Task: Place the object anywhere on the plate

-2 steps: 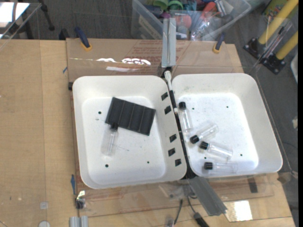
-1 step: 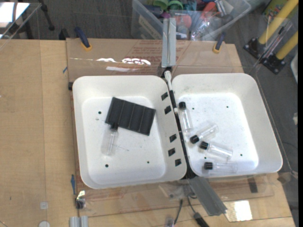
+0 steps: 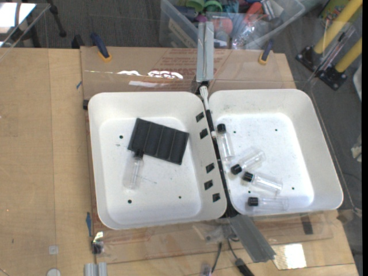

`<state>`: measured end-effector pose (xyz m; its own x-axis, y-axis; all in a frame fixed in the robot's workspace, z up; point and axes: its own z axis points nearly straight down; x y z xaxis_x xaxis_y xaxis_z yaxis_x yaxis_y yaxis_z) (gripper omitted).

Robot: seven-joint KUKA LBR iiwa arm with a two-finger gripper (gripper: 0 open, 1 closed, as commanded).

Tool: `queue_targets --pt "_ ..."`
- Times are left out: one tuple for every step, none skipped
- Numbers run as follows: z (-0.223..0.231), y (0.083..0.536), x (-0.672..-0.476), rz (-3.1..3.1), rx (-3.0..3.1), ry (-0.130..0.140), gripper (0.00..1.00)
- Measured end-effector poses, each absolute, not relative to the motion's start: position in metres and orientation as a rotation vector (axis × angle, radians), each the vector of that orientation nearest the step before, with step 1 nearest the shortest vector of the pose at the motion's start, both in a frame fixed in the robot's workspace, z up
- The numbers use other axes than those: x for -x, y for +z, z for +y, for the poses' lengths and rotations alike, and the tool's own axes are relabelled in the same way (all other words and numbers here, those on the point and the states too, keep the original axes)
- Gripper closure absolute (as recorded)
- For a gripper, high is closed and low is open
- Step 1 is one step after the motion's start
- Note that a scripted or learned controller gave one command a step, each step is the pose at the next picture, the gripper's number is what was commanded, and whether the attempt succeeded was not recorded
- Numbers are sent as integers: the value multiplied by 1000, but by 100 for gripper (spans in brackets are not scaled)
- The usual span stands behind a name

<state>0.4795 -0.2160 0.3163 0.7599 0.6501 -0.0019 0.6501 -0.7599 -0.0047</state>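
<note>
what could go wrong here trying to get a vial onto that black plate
1. The clear vials in the right bin lie crowded, some touching or crossing, so a grasp may catch two or slip off.
2. One vial lies close along the bin's inner wall, leaving little room for fingers.
3. A vial in the left bin lies at the edge of the black ridged plate; a placement there could knock it.

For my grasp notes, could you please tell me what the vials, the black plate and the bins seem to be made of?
Vials: clear glass or plastic, see-through with glints, black caps. Plate: matte black, ridged, probably plastic or rubber. Bins: glossy white, rounded edges, likely moulded plastic.
</note>
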Motion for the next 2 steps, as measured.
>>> queue_targets --pt "-220 327 -480 -1340 2842 2 100" --pt "-216 344 -479 -1429 2800 1 100"
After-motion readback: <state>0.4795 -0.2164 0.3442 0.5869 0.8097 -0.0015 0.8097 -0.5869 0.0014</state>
